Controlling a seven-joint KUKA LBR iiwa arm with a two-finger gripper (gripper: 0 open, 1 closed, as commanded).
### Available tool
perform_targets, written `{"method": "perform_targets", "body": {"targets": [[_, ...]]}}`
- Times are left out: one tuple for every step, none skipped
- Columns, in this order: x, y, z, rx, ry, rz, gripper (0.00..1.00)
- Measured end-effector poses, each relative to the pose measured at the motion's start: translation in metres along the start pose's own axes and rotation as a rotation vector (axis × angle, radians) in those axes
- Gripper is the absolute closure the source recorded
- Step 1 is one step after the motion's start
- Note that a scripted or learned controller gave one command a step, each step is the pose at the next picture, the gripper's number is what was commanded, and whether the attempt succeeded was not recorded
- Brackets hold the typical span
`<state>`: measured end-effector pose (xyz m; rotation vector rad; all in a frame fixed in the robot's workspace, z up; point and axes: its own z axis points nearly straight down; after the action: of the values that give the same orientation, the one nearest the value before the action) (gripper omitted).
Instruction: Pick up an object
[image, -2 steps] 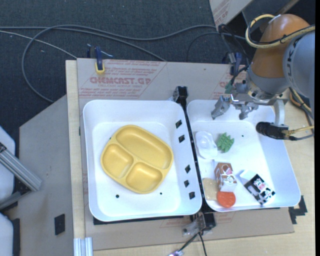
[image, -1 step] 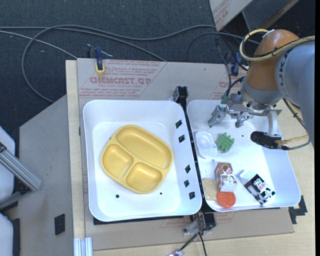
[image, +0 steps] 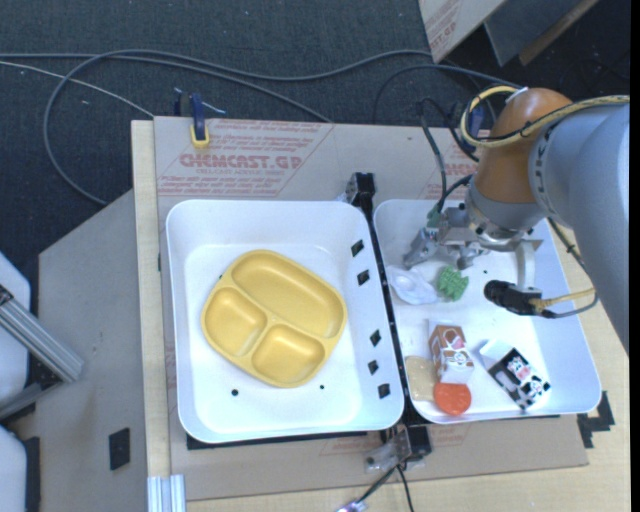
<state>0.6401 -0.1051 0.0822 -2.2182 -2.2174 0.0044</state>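
My gripper (image: 441, 255) hangs over the far part of the right bin (image: 570, 340), open, with nothing between its fingers. Just in front of it lie a small green object (image: 453, 283) and a pale, clear-white piece (image: 413, 290), both apart from the fingertips. Nearer the front of that bin are a brown and white carton (image: 450, 347), an orange-red round object (image: 453, 399), a beige flat piece (image: 420, 372) and a black and white object (image: 519, 376).
The left bin (image: 190, 300) holds a yellow divided plate (image: 274, 317). A black divider with clips (image: 372, 300) runs between the two bins. The grey arm with its orange band (image: 520, 140) comes in from the upper right.
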Motion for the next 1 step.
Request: {"method": "perform_targets", "body": {"targets": [[0.0, 0.0019, -0.0149, -0.007, -0.001, 0.0, 1.0]]}}
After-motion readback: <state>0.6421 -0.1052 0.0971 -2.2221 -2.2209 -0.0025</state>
